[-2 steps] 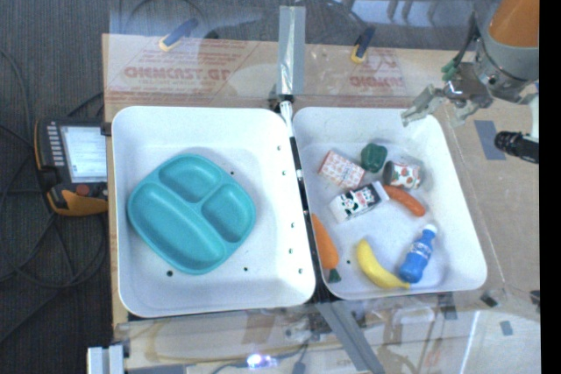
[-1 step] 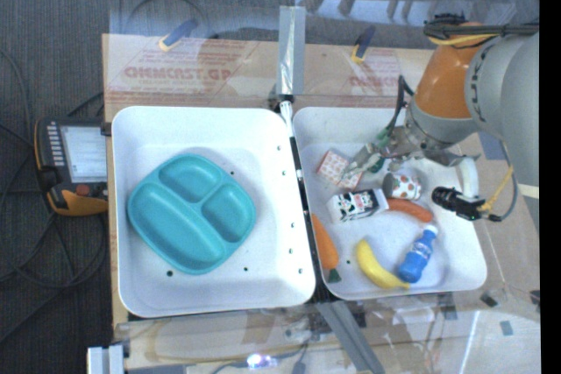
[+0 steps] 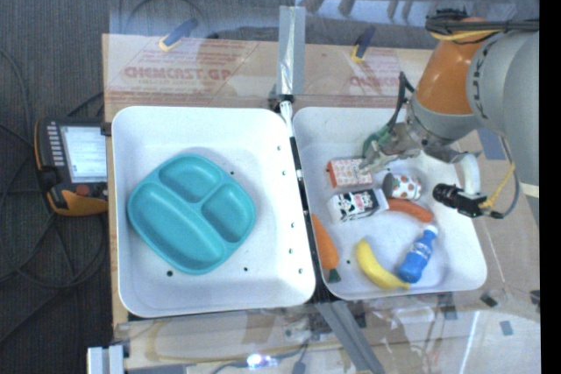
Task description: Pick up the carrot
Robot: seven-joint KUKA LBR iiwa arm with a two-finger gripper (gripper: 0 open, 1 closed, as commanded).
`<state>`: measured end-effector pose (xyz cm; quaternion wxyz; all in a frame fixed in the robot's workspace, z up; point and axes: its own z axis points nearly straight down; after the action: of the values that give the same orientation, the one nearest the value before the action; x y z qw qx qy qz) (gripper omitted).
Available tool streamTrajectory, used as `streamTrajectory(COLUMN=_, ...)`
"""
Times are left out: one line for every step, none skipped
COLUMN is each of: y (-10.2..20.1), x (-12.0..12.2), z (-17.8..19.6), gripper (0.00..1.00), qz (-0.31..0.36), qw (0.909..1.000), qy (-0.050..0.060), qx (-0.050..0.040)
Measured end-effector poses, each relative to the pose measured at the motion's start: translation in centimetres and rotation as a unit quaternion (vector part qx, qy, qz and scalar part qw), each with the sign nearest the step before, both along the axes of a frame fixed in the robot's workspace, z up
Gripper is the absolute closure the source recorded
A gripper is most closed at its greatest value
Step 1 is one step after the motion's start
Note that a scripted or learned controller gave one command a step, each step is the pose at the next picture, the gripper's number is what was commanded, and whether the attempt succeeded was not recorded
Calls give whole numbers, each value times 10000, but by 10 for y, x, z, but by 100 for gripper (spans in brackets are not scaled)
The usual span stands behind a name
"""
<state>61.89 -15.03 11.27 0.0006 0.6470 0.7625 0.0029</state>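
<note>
The gripper (image 3: pixel 379 155) hangs over the right bin (image 3: pixel 473 276), just above a small orange carton (image 3: pixel 347 172); its fingers are too blurred to read. The carrot (image 3: pixel 325 247), a smooth tapered orange root, lies along the bin's left wall, near the curved yellow banana (image 3: pixel 379 269).

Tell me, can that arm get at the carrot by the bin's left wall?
Probably yes. The carrot lies uncovered in the right bin, nothing on top of it, with the banana apart from it. But it hugs the bin's left wall, which may crowd the gripper, now above the red carton.
</note>
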Motion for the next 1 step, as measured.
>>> streamTrajectory(y=74, x=-77, z=69, gripper=100, qz=-857, qw=9963, qy=50, qx=-13)
